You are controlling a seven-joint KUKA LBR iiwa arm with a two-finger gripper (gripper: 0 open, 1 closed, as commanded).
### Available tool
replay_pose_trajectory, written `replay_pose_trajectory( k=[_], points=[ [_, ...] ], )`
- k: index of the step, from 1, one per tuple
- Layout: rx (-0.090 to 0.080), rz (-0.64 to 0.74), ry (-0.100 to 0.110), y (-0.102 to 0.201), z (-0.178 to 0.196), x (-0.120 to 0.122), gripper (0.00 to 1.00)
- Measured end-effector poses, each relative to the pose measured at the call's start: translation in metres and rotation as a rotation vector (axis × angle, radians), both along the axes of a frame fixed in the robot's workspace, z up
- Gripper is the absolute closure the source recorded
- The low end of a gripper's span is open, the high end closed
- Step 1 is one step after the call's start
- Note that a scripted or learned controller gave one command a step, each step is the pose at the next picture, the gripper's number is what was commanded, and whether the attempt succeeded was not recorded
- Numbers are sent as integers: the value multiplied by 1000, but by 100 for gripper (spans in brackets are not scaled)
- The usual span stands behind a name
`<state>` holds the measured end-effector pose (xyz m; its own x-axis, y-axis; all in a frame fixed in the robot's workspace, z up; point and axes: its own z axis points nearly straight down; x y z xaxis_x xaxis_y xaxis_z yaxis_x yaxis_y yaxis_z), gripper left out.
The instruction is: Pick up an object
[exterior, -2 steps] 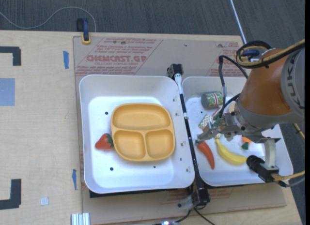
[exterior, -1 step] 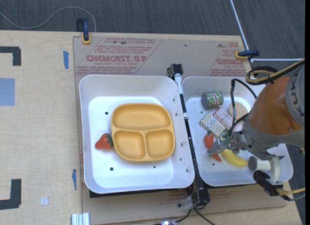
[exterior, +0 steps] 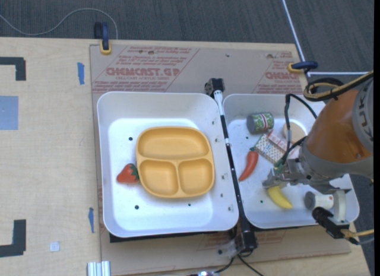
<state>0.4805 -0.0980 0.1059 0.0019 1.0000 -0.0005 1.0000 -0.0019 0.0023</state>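
Your grey arm with its orange band (exterior: pixel 338 129) reaches in from the right and bends down over the right-hand white bin (exterior: pixel 252 218). Its two-finger gripper (exterior: pixel 279 178) sits low, just above the small yellow plastic banana (exterior: pixel 279 197); you cannot tell from here how far its fingers are spread, and nothing shows between them. The banana lies near the bin's front wall, with bare white floor to its left. Further back you have a red plastic chilli pepper (exterior: pixel 250 164) beside the dividing rim, a red-and-white patterned packet (exterior: pixel 272 146), then a small green can (exterior: pixel 260 121) by the far wall. In the left-hand white bin (exterior: pixel 113 168), a yellow three-compartment plate (exterior: pixel 175 161) has a red plastic strawberry (exterior: pixel 127 174) touching its left edge.
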Motion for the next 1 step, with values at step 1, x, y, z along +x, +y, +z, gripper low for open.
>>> replay_pose_trajectory(
  k=[1],
  points=[
    [3, 5, 0, 90, 79, 0, 100]
  ],
)
